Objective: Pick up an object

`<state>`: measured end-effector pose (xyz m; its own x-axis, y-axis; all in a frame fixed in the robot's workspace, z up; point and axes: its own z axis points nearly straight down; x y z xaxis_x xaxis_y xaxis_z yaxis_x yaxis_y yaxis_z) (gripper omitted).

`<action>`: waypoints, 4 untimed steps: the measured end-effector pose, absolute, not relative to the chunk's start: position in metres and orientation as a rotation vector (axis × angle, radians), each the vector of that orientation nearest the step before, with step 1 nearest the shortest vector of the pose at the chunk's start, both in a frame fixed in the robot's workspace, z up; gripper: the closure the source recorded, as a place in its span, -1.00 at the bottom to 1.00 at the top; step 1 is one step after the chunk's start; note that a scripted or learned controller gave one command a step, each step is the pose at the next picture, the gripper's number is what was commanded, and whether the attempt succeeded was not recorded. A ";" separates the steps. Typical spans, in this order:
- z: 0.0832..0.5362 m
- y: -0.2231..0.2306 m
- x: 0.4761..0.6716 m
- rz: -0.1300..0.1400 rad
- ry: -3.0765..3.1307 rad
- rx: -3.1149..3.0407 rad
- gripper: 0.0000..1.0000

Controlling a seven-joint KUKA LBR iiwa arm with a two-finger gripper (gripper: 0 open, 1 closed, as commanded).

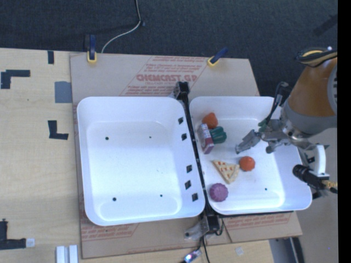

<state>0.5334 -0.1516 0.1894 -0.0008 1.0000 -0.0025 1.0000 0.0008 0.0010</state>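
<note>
The hand [248,142] hangs over the right bin [274,199]; whether it is open or closed I cannot tell. An orange ball [247,163] lies just near of it, beside a waffle wedge [226,170]; a purple ball [218,192] sits nearer. Judged from here, a round ball could roll aside under an off-centre descent, or the waffle wedge could be nudged.

I read one printed word, "CHEMCAST GP", in red across the brown cardboard sheet [159,75] under my bins. More red lines sit beside it, too small to read.
</note>
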 end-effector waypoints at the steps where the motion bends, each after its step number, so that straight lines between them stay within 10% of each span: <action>1: 0.077 -0.107 0.507 -0.009 2.225 2.224 -1.00; 2: 0.088 -0.109 0.508 -0.011 2.226 2.229 1.00; 3: 0.241 -0.059 0.485 0.014 2.224 2.209 1.00; 4: 0.356 -0.008 0.506 0.017 2.225 2.205 1.00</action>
